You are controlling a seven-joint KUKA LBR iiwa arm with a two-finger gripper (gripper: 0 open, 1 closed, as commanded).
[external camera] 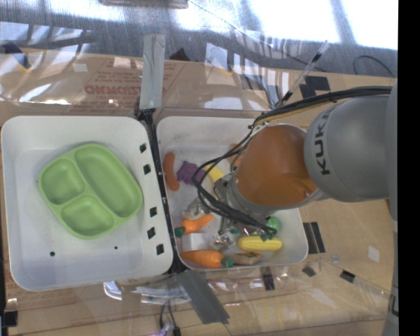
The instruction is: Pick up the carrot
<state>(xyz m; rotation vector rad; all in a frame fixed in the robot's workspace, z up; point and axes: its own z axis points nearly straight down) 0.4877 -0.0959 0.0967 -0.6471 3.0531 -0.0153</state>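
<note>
While the arm (322, 159) reaches into the right bin (169, 128), the gripper (227, 236) hangs low among toys; finger state cannot be told. One carrot (203, 258) lies at the bin's front edge, beside corn (259, 243). A green plate (91, 189) sits in the left bin (28, 257).

"KUK" on the grey arm (350, 152); cardboard (112, 86) print illegible.

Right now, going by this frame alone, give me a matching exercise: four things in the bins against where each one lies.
Things:
1. green plate
2. corn cob
3. sausage
4. carrot

Places:
A. right bin, against its near rim
B. left bin
C. right bin, along the wall by the divider
D. right bin, under the arm's wrist

Pairs: 1-B, 2-D, 3-C, 4-A
</note>
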